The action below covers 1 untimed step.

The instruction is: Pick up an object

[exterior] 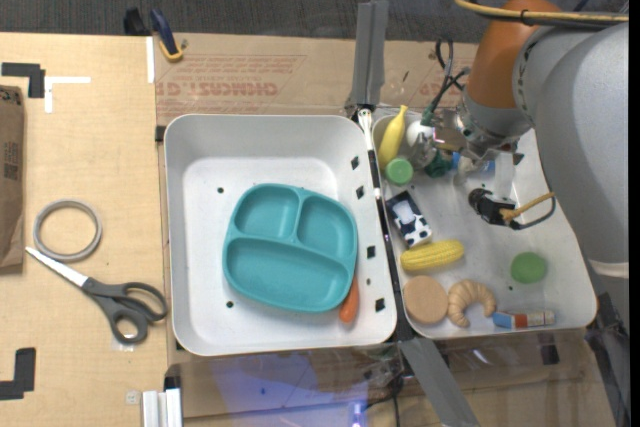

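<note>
No single target is being marked out; the candidates are lying in the right bin [570, 260]. A banana [392, 135] and a green cap-like piece [400, 171] are being kept at its far left corner, just beside the hand [437, 147], which is being lowered over that corner; whether it is open or closed cannot be told, and nothing is seen to be gripped. Along the left wall a black-and-white toy [410, 220] and a corn cob [432, 256] are lying. At the near edge a tan disc [424, 300], a croissant [472, 300] and a small tube [522, 319] are being held, with a green ball [528, 267] toward the right wall. In the left bin [190, 215] a teal divided plate [291, 248] is sitting, a carrot [348, 305] touching its near right edge. On the bench [80, 145], scissors [105, 293] and a tape roll [67, 229] are lying near the left edge.
</note>
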Each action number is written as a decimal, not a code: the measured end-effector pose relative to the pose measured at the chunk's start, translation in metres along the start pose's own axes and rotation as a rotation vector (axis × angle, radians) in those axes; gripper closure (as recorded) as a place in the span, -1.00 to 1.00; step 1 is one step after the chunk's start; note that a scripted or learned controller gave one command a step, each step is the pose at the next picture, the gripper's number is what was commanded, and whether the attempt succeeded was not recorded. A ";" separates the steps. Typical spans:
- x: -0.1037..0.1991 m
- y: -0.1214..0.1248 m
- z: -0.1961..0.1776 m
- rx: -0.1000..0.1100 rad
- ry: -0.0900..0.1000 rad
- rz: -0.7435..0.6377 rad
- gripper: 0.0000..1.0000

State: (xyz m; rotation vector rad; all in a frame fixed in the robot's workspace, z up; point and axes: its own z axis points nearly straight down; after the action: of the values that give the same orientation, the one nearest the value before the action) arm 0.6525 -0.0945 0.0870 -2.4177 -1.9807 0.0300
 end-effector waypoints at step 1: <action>0.000 0.002 -0.010 -0.007 -0.003 -0.004 1.00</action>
State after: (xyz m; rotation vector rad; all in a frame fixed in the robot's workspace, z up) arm 0.6544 -0.0945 0.0973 -2.4197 -1.9897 0.0261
